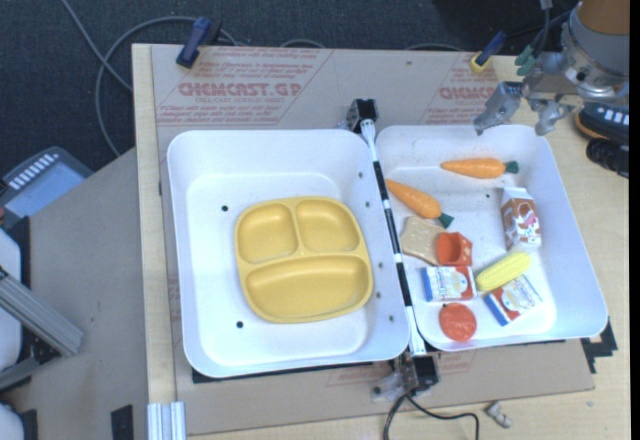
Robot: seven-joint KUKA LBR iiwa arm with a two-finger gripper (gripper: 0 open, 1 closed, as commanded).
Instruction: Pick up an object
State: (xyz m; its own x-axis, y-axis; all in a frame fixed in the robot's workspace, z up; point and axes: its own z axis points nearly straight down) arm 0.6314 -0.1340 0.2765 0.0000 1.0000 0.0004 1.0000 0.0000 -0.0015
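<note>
1. A carrot (474,167) is seen lying in the right bin (570,228) at its far side, with a second carrot (413,198) nearby.
2. The gripper (520,112) is held above the far rim, fingers apart, nothing between them.
3. A yellow tray (300,258) is set in the left bin (200,228).

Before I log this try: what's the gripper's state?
Gripper: open, holding nothing, above the right bin's far edge.
</note>
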